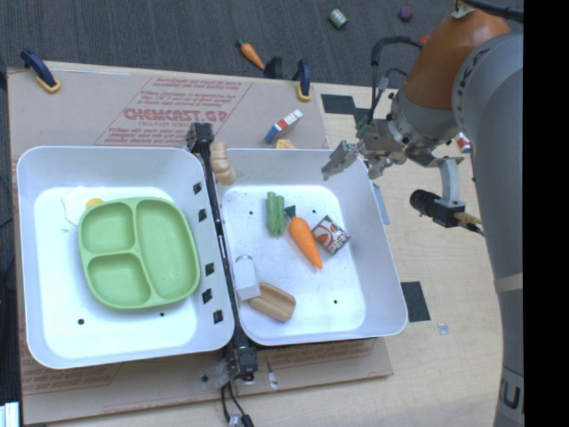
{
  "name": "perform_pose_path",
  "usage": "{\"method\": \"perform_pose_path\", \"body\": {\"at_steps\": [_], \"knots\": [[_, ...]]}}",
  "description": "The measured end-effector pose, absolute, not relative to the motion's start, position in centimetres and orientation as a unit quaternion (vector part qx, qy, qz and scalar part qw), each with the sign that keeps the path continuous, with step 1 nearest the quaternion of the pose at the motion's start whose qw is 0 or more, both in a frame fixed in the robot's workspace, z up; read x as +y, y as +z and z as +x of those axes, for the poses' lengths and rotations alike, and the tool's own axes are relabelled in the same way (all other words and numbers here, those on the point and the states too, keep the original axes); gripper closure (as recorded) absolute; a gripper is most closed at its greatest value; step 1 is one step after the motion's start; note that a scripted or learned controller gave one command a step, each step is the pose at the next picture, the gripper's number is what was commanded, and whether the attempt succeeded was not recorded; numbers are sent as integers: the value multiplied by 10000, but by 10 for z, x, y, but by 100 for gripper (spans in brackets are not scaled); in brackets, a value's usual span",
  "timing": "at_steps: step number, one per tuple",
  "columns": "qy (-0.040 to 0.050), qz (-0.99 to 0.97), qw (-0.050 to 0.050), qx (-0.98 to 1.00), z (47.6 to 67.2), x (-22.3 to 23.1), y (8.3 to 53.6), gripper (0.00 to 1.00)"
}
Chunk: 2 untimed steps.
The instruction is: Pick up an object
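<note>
I held my two-finger gripper above the far right corner of the right shallow white bin, clear of its contents, fingers spread apart and empty. The orange plastic carrot lay mid-bin, below and left of my tool, touching a small printed packet.

Left bin: divided plate
Right bin: bean pod left of carrot, packet touching carrot's right, bread roll nearer front
Gripper: above right bin's far right corner
</note>
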<state>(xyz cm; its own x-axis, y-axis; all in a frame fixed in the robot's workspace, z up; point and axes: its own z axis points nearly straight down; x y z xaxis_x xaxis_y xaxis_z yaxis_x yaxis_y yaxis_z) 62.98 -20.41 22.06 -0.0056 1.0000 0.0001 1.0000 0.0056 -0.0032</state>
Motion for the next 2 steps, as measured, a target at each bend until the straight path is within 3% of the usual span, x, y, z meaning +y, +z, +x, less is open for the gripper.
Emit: {"method": "perform_pose_path", "body": {"at_steps": [1, 2], "knots": [[11, -7046, 15, -7096, 571, -179, 92, 0], [16, -7031, 14, -7111, 571, -180, 102, 100]]}}
